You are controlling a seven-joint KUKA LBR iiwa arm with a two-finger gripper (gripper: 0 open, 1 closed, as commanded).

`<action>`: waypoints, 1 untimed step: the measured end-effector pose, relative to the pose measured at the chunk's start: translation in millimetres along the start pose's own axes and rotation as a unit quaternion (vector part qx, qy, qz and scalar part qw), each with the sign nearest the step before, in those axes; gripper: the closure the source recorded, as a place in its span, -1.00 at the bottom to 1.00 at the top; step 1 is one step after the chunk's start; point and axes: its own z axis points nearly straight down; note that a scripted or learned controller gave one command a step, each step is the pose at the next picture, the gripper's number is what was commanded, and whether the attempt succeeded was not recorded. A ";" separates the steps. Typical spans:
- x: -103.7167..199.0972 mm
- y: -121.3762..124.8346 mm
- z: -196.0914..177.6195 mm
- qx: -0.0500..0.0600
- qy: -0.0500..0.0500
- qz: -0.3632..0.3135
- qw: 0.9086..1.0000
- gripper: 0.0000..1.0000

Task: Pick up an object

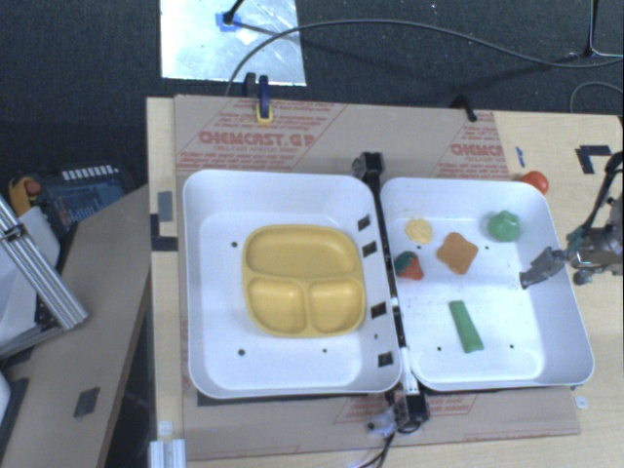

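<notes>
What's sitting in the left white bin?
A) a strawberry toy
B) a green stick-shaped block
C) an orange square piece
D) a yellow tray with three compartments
D: the yellow divided tray lies in the left bin, while the green stick, the strawberry toy and the orange piece all lie in the right bin.

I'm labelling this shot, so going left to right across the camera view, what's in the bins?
Yellow tray → strawberry → yellow round piece → orange piece → green stick → green round piece → hand.
</notes>
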 end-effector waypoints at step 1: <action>0.6 2.6 -5.8 -0.005 -0.001 -0.002 1.000 -1.00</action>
